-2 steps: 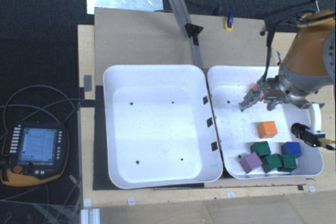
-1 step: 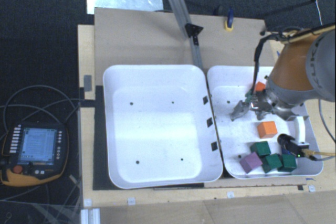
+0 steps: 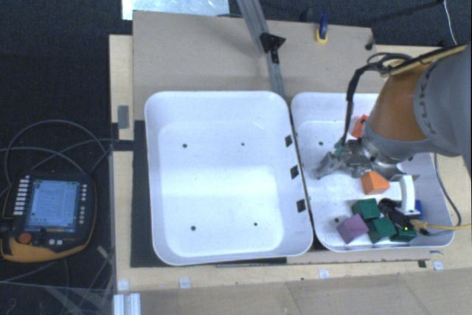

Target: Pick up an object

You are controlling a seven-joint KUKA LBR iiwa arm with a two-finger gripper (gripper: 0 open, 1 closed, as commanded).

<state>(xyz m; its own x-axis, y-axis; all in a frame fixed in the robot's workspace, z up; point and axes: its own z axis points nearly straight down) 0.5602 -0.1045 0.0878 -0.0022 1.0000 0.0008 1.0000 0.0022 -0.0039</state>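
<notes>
The gripper hung slightly open and empty, left of the orange block. It should close squarely around one block.

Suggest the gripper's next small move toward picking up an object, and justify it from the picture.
Probably shift toward the orange block and lower. The gripper sits over bare floor of the right bin, while the objects cluster at the bin's near corner.

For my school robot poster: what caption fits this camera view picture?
Grey-and-orange robot arm reaches its gripper into the right bin above purple, green and orange blocks.
</notes>
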